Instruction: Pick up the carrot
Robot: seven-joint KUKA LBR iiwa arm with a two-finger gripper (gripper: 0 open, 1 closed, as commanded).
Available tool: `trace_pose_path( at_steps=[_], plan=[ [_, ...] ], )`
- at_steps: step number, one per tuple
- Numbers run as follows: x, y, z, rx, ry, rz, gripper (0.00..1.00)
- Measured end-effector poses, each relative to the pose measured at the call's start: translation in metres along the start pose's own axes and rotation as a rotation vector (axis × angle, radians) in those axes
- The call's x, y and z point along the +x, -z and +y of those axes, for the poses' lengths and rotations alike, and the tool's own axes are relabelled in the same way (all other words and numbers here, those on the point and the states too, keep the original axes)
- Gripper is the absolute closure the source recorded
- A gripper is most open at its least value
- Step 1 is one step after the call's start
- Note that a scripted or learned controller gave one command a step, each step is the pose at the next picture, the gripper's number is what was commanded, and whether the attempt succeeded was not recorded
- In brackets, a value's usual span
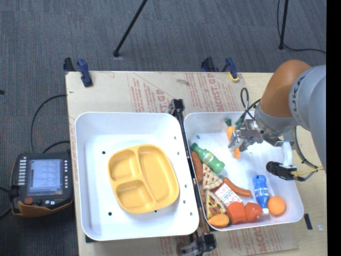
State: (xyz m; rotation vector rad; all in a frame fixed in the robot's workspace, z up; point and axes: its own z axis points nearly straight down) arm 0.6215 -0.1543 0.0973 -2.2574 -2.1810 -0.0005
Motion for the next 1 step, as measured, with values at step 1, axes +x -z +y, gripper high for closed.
trace_pose_path(
  at_steps=[1],
  plan=[
    [0.0218,0.1089,-0.03,-0.001,-0.16,-0.001,1.0]
  ],
)
